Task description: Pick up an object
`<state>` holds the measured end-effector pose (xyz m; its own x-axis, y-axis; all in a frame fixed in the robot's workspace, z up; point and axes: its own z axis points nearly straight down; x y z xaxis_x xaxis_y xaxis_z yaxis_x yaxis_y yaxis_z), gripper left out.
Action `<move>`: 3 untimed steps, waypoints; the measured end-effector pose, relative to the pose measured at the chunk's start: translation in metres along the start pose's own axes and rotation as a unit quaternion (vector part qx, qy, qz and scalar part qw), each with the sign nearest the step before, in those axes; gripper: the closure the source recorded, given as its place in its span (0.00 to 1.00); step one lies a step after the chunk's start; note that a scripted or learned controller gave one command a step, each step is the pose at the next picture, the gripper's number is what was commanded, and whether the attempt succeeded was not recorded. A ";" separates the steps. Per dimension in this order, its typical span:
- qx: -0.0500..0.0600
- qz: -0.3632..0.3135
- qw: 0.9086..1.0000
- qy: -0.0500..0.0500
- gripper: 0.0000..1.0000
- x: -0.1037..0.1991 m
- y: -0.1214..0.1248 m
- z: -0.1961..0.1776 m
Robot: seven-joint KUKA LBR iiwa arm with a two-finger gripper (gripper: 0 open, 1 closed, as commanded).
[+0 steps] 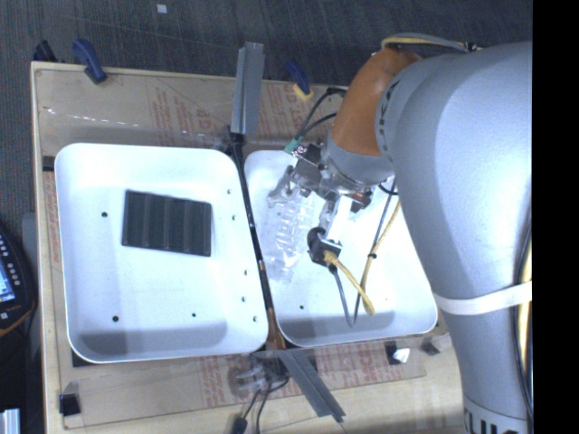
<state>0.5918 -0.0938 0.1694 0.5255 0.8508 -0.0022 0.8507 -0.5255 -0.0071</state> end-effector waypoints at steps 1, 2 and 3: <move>0.002 -0.003 1.000 0.000 1.00 0.001 -0.001 -0.009; 0.002 -0.003 1.000 0.000 0.00 0.001 -0.001 -0.009; -0.002 -0.041 0.999 0.001 0.00 -0.041 0.017 -0.066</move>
